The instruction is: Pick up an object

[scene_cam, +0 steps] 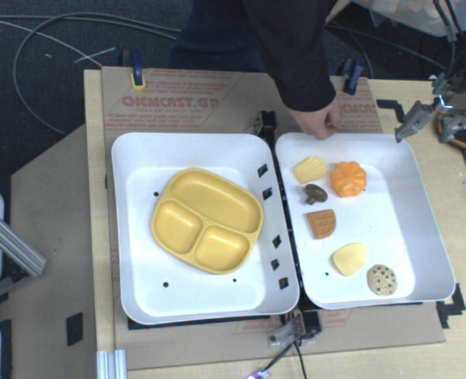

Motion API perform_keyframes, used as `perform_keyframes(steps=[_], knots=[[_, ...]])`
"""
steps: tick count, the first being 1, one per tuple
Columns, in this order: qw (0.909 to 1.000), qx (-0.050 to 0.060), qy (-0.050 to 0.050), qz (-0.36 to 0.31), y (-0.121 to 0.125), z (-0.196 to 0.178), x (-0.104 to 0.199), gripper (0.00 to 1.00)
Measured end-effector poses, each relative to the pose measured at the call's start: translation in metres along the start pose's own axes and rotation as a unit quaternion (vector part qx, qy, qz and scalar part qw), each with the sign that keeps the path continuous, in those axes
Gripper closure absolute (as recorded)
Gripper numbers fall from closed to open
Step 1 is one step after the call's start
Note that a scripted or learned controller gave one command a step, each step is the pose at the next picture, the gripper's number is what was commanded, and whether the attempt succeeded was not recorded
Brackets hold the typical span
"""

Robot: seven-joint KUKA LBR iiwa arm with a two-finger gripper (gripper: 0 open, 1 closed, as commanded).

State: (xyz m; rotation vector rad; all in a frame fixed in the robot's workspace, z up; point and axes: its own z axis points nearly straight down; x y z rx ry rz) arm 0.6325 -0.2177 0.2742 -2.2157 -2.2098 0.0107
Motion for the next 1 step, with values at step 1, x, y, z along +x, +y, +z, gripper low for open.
perform_keyframes(steps=[1], knots=[[1.0, -0.006, -0.002, -0.002, 0.0022, -0.0078, 0.0008, 0.0]])
